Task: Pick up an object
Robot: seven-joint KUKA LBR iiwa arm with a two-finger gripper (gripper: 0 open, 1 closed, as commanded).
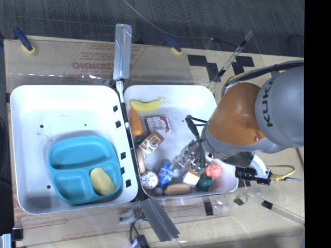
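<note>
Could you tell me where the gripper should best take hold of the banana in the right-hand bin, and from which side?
Probably across the middle of the banana, coming straight down from above. It lies flat and curved along the bin's far wall, with bare floor on its near side, so fingers would likely fit across its narrow width there. The carrot crowds its left end.

**Bench and floor from above**

Dark grey ribbed floor (pixel 62 6) across the top of the frame, crossed by a thin pale cable (pixel 135 12). Below it, light wooden bench (pixel 67 56) with red lettering, blue clamps (pixel 24 39) at upper left, black squares (pixel 207 63) at upper right.
</note>
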